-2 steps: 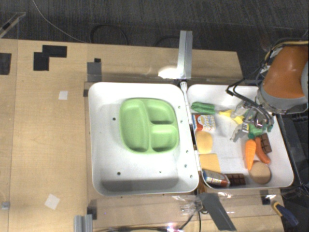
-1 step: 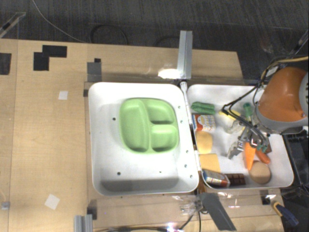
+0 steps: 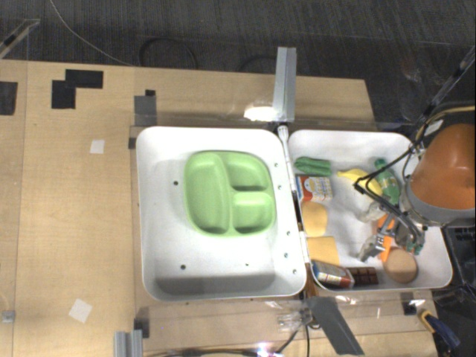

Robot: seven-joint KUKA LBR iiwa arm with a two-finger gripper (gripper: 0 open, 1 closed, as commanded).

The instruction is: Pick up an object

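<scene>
1. Starting at the near edge, a dark metal bracket [image 3: 335,327] juts from the tabletop [image 3: 67,222] just below the seam between the two bins.
2. Along the near wall of the right bin [image 3: 349,143] lie a small red-capped tube [image 3: 332,276], a dark brown bar [image 3: 365,277] and, at the near right corner, a tan egg-shaped object [image 3: 401,266].
3. The hand [image 3: 385,242] hangs low in the right bin, just left of and above that tan object; something orange shows at its tip, but I cannot tell whether the fingers are spread or pressed together, or whether anything sits between them.
4. A flat yellow slice [image 3: 322,248] and a pale yellow round piece [image 3: 314,218] lie left of the hand, beside the bin's left wall.
5. Farther back sit a small printed packet [image 3: 317,190], a yellow piece [image 3: 355,178] and a green packet [image 3: 314,166].
6. The arm [image 3: 446,173], with its orange band, reaches in from the right over the bin's right side.
7. The left bin [image 3: 160,222] holds a green divided tray [image 3: 227,192] upside up, near its middle.
8. A grey upright post [image 3: 285,84] stands at the far end of the seam.
</scene>
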